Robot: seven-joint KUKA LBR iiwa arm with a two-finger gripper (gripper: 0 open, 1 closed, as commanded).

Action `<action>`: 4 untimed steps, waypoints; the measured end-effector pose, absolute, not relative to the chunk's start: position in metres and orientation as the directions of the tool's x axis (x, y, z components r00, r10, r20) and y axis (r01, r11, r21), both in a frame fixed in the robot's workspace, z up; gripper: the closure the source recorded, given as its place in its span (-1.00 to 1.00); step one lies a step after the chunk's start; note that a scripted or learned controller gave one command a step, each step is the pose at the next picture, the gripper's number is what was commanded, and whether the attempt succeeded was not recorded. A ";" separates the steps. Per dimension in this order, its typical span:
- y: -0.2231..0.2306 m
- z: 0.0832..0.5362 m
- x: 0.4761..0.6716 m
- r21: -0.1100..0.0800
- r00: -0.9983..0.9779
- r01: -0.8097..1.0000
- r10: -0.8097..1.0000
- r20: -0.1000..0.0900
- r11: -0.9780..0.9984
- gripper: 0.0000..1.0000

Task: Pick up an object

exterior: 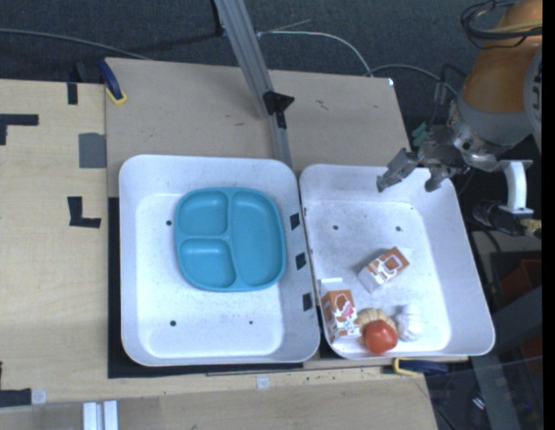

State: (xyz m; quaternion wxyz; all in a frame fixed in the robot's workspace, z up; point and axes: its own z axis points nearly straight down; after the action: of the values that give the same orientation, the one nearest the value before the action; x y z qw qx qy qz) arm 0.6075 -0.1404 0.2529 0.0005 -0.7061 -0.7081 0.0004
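Over the right white bin's far rim you see the gripper with fingers spread and nothing between them, so your pick is undone: small orange-and-white carton and red tomato lie untouched.

A blue divided plate with three compartments lay in the left white bin, toward its upper middle. The right white bin sat touching it along their shared edge. Both rested on a tan board over a pale wooden bench marked with black tape pieces. A grey metal pole slanted down to a black clamp. A thin cable curved across the dark floor behind.
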 end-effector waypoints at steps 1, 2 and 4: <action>-0.140 0.253 0.607 -0.001 -0.003 1.000 1.000 0.000 0.003 -1.00; -0.144 0.196 0.615 -0.006 -0.002 1.000 1.000 0.000 0.002 -1.00; -0.142 0.087 0.613 -0.001 -0.002 1.000 1.000 -0.002 0.002 -1.00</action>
State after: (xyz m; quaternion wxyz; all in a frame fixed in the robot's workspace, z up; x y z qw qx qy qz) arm 0.6133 -0.1419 0.0869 -0.0001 -0.7063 -0.7079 0.0011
